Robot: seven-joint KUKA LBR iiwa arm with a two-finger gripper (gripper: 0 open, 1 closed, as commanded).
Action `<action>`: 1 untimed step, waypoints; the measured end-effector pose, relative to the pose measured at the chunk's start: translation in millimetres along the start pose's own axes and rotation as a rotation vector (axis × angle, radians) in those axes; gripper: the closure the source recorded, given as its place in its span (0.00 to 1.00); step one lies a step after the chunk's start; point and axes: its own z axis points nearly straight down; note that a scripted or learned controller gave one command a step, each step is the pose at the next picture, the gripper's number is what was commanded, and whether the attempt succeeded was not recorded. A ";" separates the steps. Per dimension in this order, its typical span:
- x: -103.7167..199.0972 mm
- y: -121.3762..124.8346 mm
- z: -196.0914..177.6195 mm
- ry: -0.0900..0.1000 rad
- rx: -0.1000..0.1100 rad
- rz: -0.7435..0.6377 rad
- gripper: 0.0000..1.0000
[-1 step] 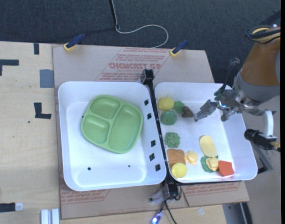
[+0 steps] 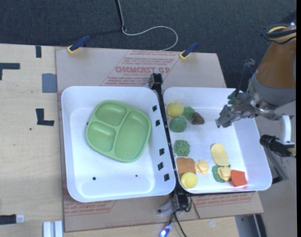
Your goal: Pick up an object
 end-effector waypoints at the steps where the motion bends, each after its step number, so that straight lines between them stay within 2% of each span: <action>1: 68.6 10.2 -135.3 -0.001 -0.017 -0.007 1.00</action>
